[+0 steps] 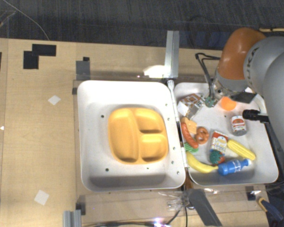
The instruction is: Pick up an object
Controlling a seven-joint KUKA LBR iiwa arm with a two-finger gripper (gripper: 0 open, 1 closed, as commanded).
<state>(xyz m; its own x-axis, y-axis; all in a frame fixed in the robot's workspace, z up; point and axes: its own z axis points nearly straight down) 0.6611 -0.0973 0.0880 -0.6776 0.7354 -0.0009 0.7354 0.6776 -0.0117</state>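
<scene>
Two white bins on a wooden bench, arm reaching into the right one.

Left bin [87, 141]: one yellow divided tray [137, 135], three compartments, lying flat near the middle. Right bin [265, 167]: mixed toy groceries. Along the left wall, a carrot [185, 128] and a pretzel [200, 135] just beside it; below them a banana [200, 164]. Toward the front edge, a blue bottle [233, 166] on its side, a corn cob [241, 149] above it, a small printed carton [218, 143] between pretzel and corn. A small can [238, 125] stands further right; an orange ball [227, 103] sits near the back, partly under the arm. A snack packet [191, 100] lies at the back left. Gripper [210, 100] is low over the back of the right bin, between packet and orange ball; whether it is wide, narrow or holding anything cannot be told.
</scene>
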